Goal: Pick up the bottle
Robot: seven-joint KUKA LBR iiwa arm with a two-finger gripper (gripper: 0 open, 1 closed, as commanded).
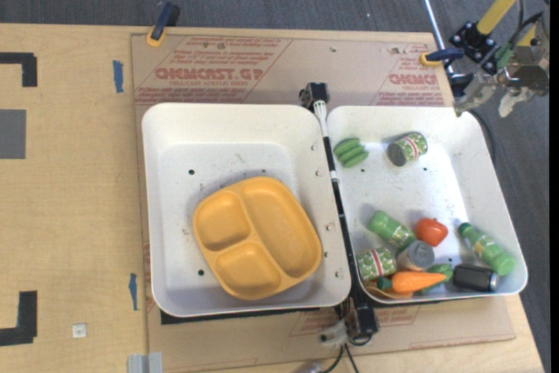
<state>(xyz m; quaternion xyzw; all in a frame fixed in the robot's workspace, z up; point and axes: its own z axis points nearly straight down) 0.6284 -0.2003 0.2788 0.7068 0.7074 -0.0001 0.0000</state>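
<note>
Two shallow white bins are sitting side by side on a bench covered with brown cardboard. The left bin [166, 188] is holding a yellow divided plate [255, 236], which is lying near the bin's near edge, slightly toward its right side.

The right bin [476, 153] is holding a scatter of small items. Toward its far edge, a green ridged piece [350, 152] is lying near the far left corner, and a small can with a green label [407, 148] is lying on its side just to the right of it. The other things are crowding the near edge. A green bottle [486, 247] is lying on its side against the right wall, close to the near right corner, with a dark cylinder [474, 278] just below it. A second green bottle-like item [389, 228] is lying near the middle, beside a red-orange rounded piece [431, 231]. A grey round item [419, 256], another labelled can [376, 262] and an orange carrot [417, 281] are clustering along the near edge.

The gripper [489, 96] is hovering just beyond the far right corner of the right bin, well apart from the bottle. It is too small and cluttered to tell whether it is wide or narrow, and nothing is showing in its grasp.
</note>
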